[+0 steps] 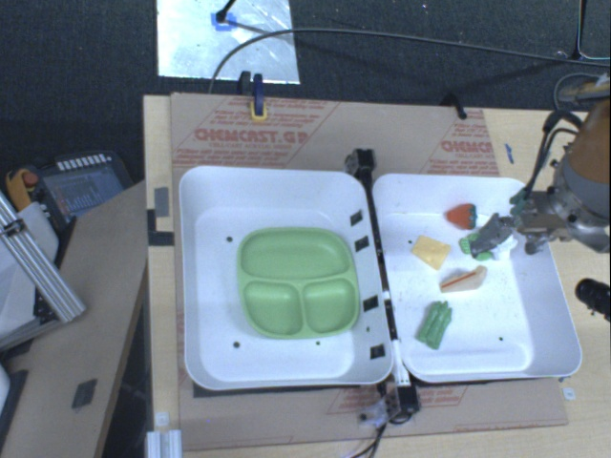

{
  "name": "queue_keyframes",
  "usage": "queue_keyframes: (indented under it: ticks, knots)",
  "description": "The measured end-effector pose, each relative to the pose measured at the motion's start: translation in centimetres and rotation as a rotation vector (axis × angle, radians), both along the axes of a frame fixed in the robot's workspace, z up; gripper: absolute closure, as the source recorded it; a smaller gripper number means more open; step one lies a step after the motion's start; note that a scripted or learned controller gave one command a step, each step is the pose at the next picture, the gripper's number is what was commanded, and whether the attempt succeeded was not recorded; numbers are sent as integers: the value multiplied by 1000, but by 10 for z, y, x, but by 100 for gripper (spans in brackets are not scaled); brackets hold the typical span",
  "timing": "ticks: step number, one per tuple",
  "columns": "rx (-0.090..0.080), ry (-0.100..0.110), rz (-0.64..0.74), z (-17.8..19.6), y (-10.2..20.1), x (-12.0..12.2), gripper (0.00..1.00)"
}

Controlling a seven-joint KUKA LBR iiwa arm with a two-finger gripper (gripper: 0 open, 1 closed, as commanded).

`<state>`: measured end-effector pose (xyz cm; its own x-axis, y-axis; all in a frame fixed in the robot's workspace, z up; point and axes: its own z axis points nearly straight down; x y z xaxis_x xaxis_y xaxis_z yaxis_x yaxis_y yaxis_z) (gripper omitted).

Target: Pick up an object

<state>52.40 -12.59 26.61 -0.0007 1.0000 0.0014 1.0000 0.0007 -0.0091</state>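
The right bin [544, 351] holds several toy foods. A red strawberry-like piece [461, 216] lies at the back, with a yellow wedge [431, 252] in front of it. Further forward are an orange and tan sausage-shaped piece [463, 279] and a green ridged piece [434, 323]. My gripper [489, 238] reaches in from the right and hangs low over the bin's upper middle, just right of the yellow wedge. A small green thing [473, 246] shows right at its tip, partly hidden by it. Whether it is held I cannot make out.
The left bin [205, 256] holds a green divided plate [294, 282]. A black hinged divider [374, 265] runs between the bins. The grey arm [584, 194] with its cables stands over the right bin's right rim. A pendant [81, 189] and metal rail [38, 270] lie at the left.
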Motion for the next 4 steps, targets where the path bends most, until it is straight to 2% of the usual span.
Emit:
queue_keyframes:
  ticks: [1, 2, 4]
  knots:
    - [-2, -11, 3, 6, 0, 2, 0]
    - [0, -6, 1, -57, 3, -1, 0]
    - [0, -7, 0, -143, 3, -3, 0]
